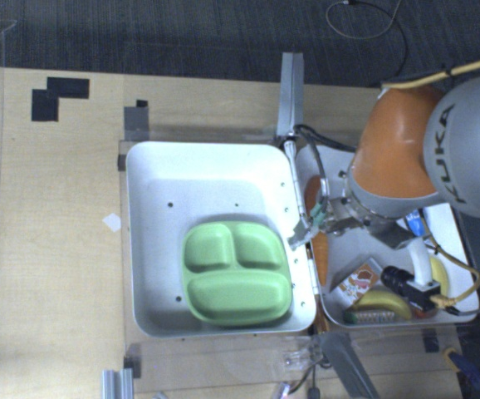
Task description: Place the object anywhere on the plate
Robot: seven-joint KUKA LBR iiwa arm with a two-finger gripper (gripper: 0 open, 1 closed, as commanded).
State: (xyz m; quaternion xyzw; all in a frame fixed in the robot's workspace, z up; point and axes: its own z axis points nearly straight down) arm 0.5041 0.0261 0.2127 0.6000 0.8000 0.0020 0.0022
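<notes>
In the left white bin [149, 223] lies the green three-compartment plastic plate [237, 271]. The gripper [313, 221] hovers at the bins' divider, grasp unreadable; nothing visibly held, so catching that rim seems possible.

Light wooden bench [57, 248]; two shallow white bins side by side: left bin [153, 223], right bin [460, 310]

Bare white floor surrounds the green plate [237, 271]; the arm [427, 152] crowds the cluttered right bin [464, 306].
</notes>
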